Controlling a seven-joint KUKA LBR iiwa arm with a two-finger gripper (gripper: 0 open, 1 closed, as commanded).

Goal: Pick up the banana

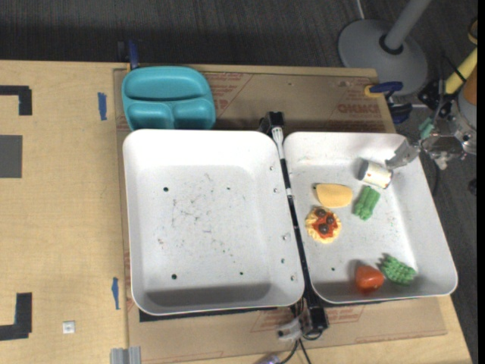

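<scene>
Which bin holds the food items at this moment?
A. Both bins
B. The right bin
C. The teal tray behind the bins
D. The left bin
B: the yellow piece, the green piece, the small pizza and the red item all lie in the right bin.

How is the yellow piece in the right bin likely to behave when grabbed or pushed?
The yellow piece looks like a smooth moulded toy, so probably stiff and light. Its rounded top may let a grasp slip. It lies low and flat in the right bin, so a push would likely slide it, not roll it.
</scene>
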